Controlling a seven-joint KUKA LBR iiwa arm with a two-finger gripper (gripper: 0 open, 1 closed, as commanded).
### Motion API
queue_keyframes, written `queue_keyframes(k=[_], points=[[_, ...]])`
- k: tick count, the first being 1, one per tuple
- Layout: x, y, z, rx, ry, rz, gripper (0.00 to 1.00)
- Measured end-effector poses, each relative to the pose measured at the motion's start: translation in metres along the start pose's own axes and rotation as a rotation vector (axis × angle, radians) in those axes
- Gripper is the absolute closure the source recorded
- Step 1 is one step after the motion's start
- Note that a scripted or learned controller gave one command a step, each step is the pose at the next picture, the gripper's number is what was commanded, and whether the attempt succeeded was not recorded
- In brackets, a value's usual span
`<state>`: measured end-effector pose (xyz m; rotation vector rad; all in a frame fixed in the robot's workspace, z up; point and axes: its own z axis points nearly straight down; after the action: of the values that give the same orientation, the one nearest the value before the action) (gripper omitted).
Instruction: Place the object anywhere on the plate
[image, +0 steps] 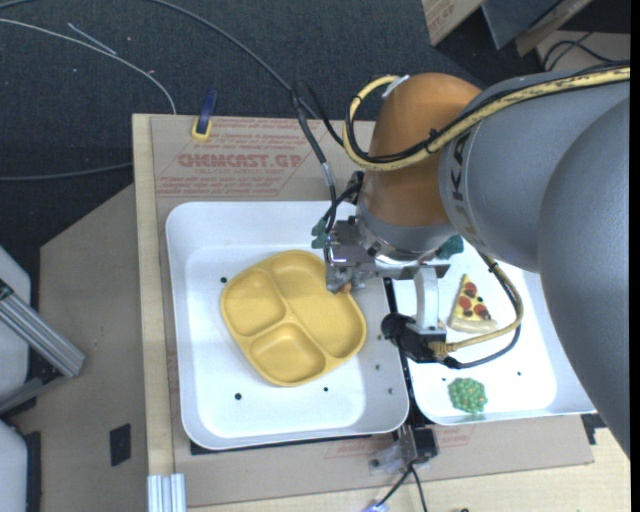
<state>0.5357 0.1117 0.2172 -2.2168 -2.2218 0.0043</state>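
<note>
Hovering at the upper right rim of the yellow three-compartment plastic plate (291, 317), the claw (340, 268) is hidden under the wrist, so whether it grips anything I cannot tell. That plate lies flat in the left white bin (200, 400), probably set there as the drop target. Across the divide, the right white bin (530, 395) keeps the candidates: a toy pizza slice (469, 304) just right of the claw, and a small green knobbly piece (467, 394) near the table's front edge. Neither is on the plate yet.
</note>
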Motion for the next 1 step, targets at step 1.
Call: queue_keyframes(k=[1], points=[[0.0386,0.0012,-0.0158,-0.005,0.0,0.001,1.0]])
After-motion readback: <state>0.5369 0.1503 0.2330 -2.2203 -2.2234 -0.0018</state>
